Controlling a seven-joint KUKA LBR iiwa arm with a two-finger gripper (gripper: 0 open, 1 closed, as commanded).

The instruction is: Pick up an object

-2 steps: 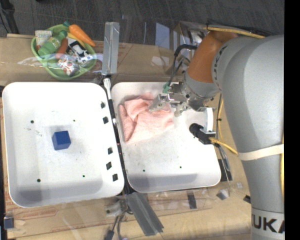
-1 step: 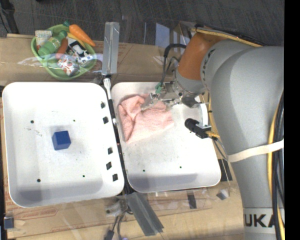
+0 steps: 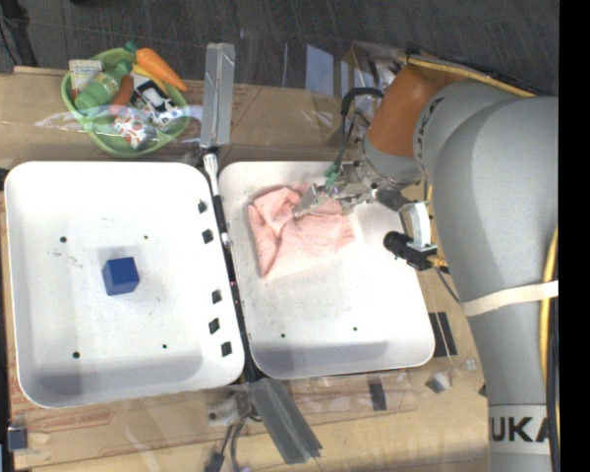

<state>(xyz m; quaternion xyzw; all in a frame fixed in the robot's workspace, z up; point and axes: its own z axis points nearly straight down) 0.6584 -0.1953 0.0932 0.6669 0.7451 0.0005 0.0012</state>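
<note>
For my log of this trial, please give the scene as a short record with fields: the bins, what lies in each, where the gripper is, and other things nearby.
left bin: holds a blue cube
right bin: holds a pink cloth, crumpled
gripper: over the cloth's upper edge, at the right bin's far side
arm: reaches in from the right, orange band above the wrist
beyond the left bin: green bowl of toy food

Crumpled pink cloth (image 3: 297,229), right bin (image 3: 334,347)
</note>
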